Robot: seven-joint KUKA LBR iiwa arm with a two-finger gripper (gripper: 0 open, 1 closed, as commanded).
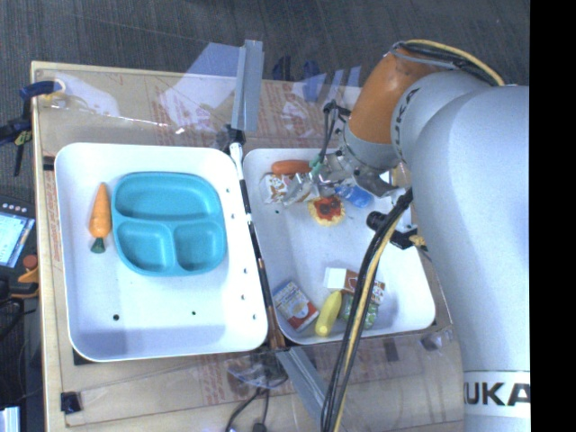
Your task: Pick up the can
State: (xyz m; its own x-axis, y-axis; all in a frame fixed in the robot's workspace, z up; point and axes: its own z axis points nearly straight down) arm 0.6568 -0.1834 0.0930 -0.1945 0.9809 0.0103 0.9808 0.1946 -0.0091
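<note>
The task is being judged as barely begun: nothing is being seen lifted, and the pick-up is not yet done. The tool (321, 173) is being held low over the far end of the right bin (301, 250), at the end of the grey arm (459, 205). Whether it is apart or together cannot be told, since it is being shown dark and small against the clutter.

What is being taken for the can (283, 187), a silvery, crumpled-looking thing, is lying on the bin floor just beside the tool, on the side toward the left bin (144, 318), below a red sausage (290, 166). Whether it is being touched cannot be made out. The closing and the lift are being left to do.

A blue divided tray (171, 219) and a carrot (100, 212) are being carried by the left bin. Both bins are being borne by a pale wooden table (135, 106), worn and marked, and dark carpet (108, 16) is being seen beyond it.
</note>
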